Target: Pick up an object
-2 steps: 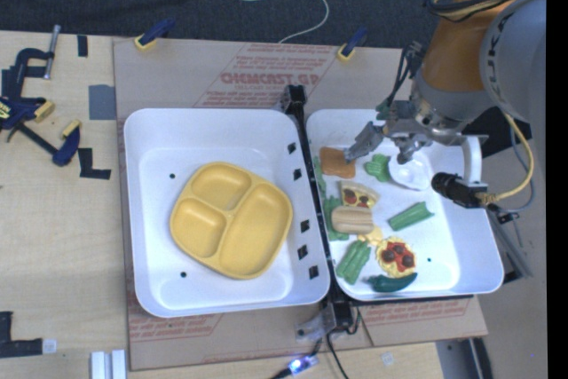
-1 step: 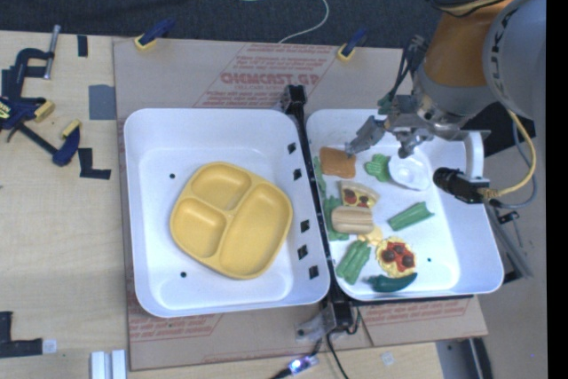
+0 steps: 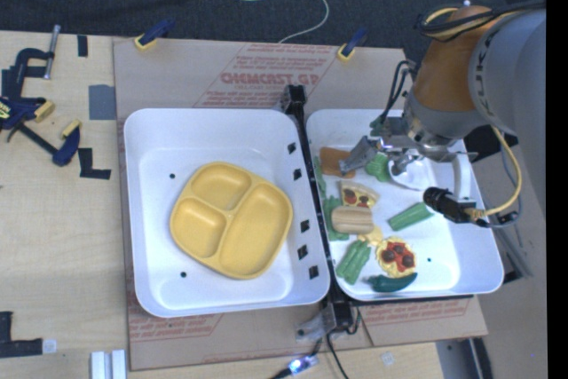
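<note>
The tool [image 3: 377,157] is hanging low over the upper part of the right bin [image 3: 475,275]; its fingers look spread, possibly around a green piece [image 3: 378,166], though I cannot tell whether they are gripping it. Just left of it a brown block [image 3: 330,161] is lying. Below it a pizza slice [image 3: 357,195], a hot dog [image 3: 352,221] and a green pickle [image 3: 409,216] are resting. Far left, a yellow divided plate [image 3: 232,219] is sitting in the left bin [image 3: 142,191].

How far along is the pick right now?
Done: the gripper is down in the right bin, over the toy food. In hand: nothing visibly held. Left: grasping and lifting something, such as the hot dog. The yellow plate sits in the left bin.
</note>
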You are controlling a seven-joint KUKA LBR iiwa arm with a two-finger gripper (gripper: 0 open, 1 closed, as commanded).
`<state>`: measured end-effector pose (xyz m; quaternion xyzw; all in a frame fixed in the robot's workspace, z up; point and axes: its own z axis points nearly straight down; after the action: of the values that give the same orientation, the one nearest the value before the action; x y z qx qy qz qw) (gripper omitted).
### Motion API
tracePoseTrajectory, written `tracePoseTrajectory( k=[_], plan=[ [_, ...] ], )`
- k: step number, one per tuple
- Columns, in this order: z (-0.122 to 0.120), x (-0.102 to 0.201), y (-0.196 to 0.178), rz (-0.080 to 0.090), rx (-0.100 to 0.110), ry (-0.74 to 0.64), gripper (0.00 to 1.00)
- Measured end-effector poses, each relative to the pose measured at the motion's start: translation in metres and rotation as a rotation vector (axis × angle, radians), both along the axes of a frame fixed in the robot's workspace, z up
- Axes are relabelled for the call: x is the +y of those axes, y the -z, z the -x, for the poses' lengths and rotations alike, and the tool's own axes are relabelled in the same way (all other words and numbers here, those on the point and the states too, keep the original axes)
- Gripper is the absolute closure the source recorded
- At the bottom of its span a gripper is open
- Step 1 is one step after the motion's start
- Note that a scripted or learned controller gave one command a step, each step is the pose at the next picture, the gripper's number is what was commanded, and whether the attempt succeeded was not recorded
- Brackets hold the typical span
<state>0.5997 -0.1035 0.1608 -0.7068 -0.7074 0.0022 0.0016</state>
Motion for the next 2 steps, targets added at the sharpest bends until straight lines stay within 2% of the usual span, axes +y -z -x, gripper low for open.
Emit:
tracePoseTrajectory(
  k=[1, 2],
  plan=[
    [0.010, 0.006, 0.051, -0.001, 0.000, -0.001, 0.00],
    [0.009, 0.006, 0.076, 0.003, -0.007, -0.001, 0.00]
  ],
)
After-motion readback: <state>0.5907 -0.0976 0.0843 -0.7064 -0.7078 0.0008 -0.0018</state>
